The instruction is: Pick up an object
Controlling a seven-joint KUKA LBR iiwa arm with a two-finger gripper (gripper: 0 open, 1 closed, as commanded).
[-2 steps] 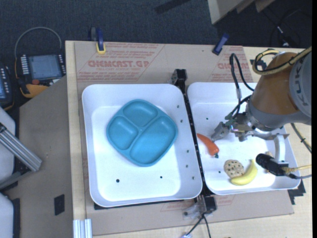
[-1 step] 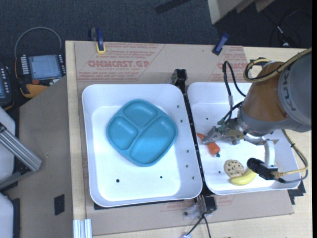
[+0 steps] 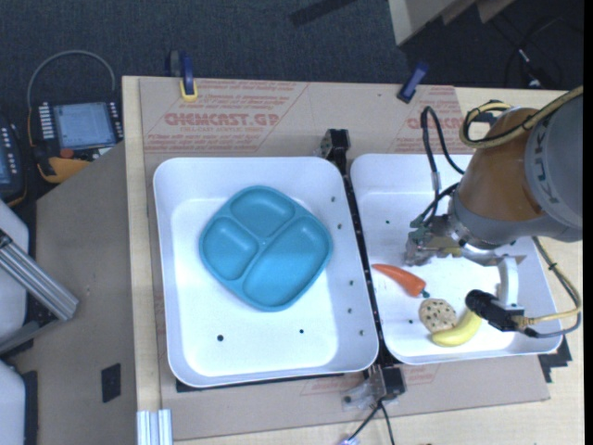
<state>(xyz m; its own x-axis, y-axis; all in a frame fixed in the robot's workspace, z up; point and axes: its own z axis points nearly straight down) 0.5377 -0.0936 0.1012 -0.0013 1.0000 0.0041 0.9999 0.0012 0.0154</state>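
Two white bins: left bin (image 3: 176, 248) holds one blue divided plate (image 3: 266, 247), right bin (image 3: 394, 179) holds one orange carrot (image 3: 399, 277), one cookie (image 3: 436, 314) and one yellow banana (image 3: 460, 331). Gripper (image 3: 422, 246) hangs just above the carrot, nothing visibly between it. Can't tell whether it's open or closed.
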